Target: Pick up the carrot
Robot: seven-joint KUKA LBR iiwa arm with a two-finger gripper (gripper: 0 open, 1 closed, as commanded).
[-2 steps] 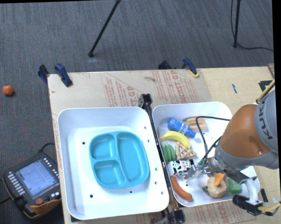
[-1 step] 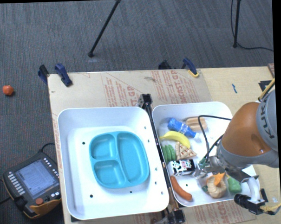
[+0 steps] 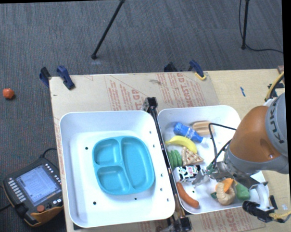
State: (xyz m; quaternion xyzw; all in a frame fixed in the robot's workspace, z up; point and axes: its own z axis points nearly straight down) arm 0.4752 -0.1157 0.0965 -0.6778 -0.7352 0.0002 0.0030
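carrot (image 3: 228, 184): a small orange piece in the right bin (image 3: 232, 113), near its front right corner, just under the arm's wrist and resting against a pale lumpy food piece (image 3: 225, 195).
carrot axis: only a short stretch shows; its long axis seems to run on a slant, from lower left up to upper right in the camera view. which end is the tip, i cannot tell, since the arm (image 3: 255, 139) covers the upper part.
gripper (image 3: 206, 175): low in the right bin, metal parts showing between the cow-print block (image 3: 187, 172) and the carrot; how it stands, and whether it has anything, cannot be told from here.
neighbours: a green piece (image 3: 242, 190) just right of the carrot, a sausage (image 3: 187, 195) to the front left, a wafer wedge (image 3: 190, 158) and a banana (image 3: 183, 142) further back.
risk one: the carrot is packed against the pale piece and the green piece, so a close could catch a neighbour instead, or take two things at once.
risk two: a grip across the slanted body, off its middle, could let it swivel and slip out on the lift.
risk three: the gripper sits nearer the cow-print block than the carrot, so it may close on the wrong thing or on nothing.
left bin (image 3: 74, 140): holds a blue divided tray (image 3: 122, 164), well apart from the carrot.
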